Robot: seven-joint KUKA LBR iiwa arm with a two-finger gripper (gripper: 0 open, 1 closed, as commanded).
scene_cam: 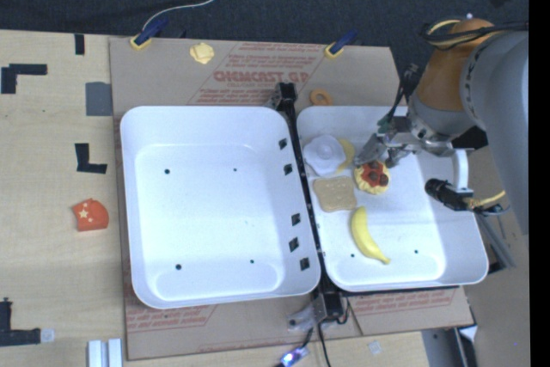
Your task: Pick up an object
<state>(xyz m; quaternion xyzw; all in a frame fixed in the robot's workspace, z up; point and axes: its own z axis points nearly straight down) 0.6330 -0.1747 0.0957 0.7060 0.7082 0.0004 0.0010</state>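
Gripper [375, 161] down low in right bin [447, 271], right of middle in the frame, right above a red and yellow toy [375, 177]. Can't tell if toy is pinched or just under it. Just left of toy: tan bread slice [334, 193], and clear cup [324, 153] a bit higher. Below them, banana [367, 236] lying flat. Left bin [142, 211] beside it. Far left on the bench, red block [91, 215]. Up top, small yellow thing [202, 53] on cardboard.

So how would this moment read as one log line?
tool over right bin | above red-yellow toy | banana untouched | grip unclear
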